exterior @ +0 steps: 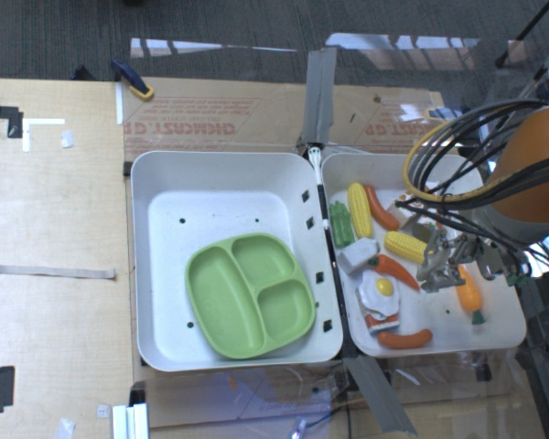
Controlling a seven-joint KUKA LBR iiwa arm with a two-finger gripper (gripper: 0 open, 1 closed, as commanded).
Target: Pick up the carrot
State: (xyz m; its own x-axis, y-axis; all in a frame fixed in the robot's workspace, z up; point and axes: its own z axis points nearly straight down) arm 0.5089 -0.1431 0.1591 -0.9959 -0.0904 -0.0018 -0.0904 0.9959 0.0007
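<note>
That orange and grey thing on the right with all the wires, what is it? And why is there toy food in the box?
That is a robot arm. A computer program moves it. The picture comes from one camera fixed above the bench, looking down at a slant, and the arm reaches in from the right side.

On the bench sit two shallow white bins side by side. The left bin has a green plate with three sections in it. The right bin holds toy food: corn cobs, sausages, a fried egg and a carrot, which is orange with a green tip.

At the end of the arm is the gripper, a metal hand with two fingers. It hangs low over the right bin, just left of the carrot. Its job is to pick up the carrot. I cannot see anything held between its fingers.
</note>
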